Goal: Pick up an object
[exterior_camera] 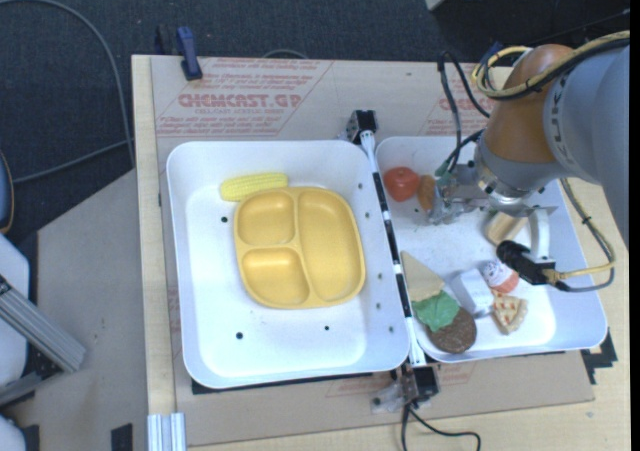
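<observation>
The hand [452, 201] hangs low in the right bin [575, 334], close beside a small red tomato [401, 182] at the bin's far left; whether it is released or clenched, I cannot tell. The tomato looks like light, stiff, smooth toy plastic, likely to roll or slip. Best taken across its widest middle, squarely from above.

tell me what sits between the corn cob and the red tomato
In the camera view, bare white floor of the left bin, then the divider where both bins meet, lie between the corn cob and the tomato.
</observation>
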Tool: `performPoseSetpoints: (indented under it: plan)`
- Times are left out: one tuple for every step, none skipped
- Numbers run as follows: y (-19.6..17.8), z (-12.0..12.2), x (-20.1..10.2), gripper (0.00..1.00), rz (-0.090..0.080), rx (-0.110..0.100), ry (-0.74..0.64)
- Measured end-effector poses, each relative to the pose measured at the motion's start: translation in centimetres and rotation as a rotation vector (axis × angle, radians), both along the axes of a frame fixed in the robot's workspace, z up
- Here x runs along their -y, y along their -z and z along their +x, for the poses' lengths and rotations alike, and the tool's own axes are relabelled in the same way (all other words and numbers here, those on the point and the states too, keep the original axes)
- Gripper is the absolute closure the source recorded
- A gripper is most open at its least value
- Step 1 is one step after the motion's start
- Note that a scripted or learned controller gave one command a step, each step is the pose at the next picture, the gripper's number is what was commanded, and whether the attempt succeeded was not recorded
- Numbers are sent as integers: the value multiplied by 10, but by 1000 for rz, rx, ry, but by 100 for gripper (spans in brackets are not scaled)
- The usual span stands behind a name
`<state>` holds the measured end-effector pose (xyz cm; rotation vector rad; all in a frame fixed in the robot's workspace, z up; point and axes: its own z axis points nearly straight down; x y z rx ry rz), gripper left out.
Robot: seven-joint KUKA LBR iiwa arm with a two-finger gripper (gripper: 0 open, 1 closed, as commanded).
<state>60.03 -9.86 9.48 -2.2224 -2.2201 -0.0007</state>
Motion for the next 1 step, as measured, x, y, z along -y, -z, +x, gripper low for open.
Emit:
performPoseSetpoints:
  plan:
    - [0,0,0,0,0,0,0]
